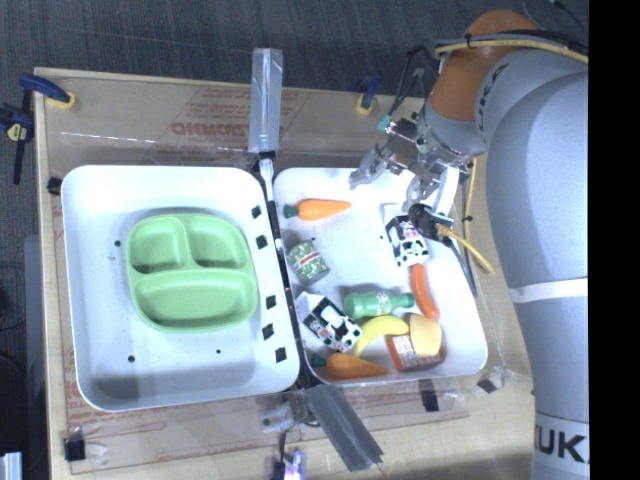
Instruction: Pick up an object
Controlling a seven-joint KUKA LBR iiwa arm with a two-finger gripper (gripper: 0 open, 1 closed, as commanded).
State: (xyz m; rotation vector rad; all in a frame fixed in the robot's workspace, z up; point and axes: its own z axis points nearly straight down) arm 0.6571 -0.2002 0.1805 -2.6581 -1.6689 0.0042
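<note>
Gripper above right bin back edge; I cannot tell its state. Nearest: black-and-white carton, touching red sausage. I judge risk: descent near wall, carton slips, grasp fails.

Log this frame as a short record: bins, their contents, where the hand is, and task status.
left bin: green tray
right bin: two carrots, green bottle, banana, small can, cow-patterned item, red sausage, orange-yellow box
hand: over the right bin's far right corner
black-and-white item: just below the hand; grasp unclear
status: pick not confirmed
</note>
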